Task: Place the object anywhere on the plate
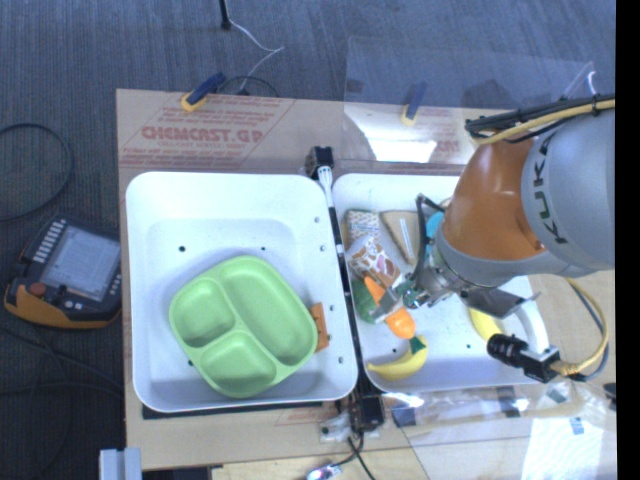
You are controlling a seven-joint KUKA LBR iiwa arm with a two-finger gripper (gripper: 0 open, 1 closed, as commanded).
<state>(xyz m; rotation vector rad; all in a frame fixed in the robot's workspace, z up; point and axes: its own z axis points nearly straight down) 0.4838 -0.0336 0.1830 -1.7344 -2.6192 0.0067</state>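
A green plate (242, 325) with three sections lies in the left bin (160, 223). In the right bin (455, 368), the arm's hand (415, 296) hangs low over food toys: a banana (398, 365), an orange piece (400, 322), packets (372, 253).

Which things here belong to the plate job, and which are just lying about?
Job: green plate in the left bin; gripper over the toys in the right bin.
Lying about: pendant on the floor; blue clips on the board.
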